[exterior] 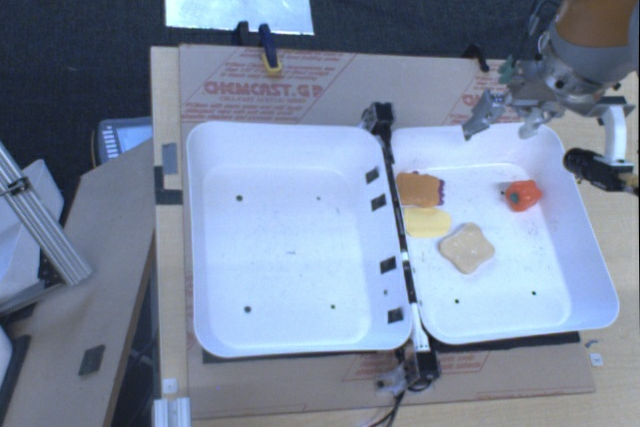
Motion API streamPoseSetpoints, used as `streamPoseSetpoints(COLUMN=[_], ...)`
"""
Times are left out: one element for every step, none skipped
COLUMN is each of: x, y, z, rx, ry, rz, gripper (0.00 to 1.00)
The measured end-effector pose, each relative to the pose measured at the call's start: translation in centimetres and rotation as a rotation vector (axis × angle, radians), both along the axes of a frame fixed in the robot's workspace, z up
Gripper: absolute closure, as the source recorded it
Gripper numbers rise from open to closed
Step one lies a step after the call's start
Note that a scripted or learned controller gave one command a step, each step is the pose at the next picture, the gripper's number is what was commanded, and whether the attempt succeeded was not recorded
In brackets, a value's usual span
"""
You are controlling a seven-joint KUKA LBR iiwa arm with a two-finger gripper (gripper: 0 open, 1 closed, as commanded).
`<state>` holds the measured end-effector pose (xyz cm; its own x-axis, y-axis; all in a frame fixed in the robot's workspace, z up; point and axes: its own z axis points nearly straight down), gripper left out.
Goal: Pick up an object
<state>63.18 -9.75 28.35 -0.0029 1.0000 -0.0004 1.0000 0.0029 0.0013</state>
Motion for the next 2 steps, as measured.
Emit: streamPoseSetpoints(x=[-0.2, -0.1], y=[6.8, 6.4], z=[1.1, 2.2], rx=[0.002, 0.001], ry=[-0.002, -0.004], rz=[0.008, 0.004], gripper=[0.0, 1.0])
